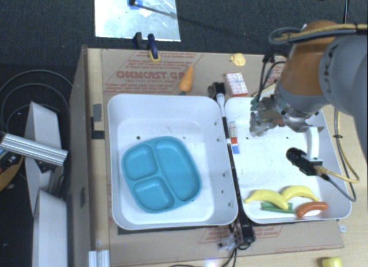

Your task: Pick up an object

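The bench was a brown board printed with red lettering, set on a dark speckled floor. Two white bins sat side by side on it. The left bin held a blue sectioned tray near its front left corner. The right bin carried toy food along its front edge: two bananas, a green stick and a red sausage lying close together. A marker lay along the bin's left edge.

The arm came in from the right, its orange band above the wrist, and the gripper hung over the right bin's back left corner, well apart from the food. Whether it was released or clenched could not be told; nothing showed in its grasp.

On the bench behind the bins lay a carrot, a small box and a yellow piece. A shiny sheet lay on the floor beyond the bench's back edge, and cables and a metal bar stood off its left edge.
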Motion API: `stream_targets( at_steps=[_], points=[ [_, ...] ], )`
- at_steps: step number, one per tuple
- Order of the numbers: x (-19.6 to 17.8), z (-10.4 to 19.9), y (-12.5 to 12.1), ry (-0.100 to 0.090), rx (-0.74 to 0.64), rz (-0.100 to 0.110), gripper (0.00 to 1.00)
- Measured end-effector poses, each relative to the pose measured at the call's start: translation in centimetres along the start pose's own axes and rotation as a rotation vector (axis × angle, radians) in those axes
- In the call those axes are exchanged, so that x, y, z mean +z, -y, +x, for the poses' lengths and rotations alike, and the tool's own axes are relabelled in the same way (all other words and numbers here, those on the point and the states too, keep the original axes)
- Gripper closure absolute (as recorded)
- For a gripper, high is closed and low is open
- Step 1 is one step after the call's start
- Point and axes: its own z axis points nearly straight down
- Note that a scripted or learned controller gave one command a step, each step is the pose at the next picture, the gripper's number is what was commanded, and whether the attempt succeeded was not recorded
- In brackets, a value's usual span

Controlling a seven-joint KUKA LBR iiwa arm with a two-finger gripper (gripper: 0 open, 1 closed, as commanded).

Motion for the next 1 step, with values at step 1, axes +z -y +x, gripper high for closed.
stream_targets(
  at_steps=[1],
  points=[
    [2.82, 4.77, -3.93, -0.005, -0.017, -0.001, 1.00]
  ],
)
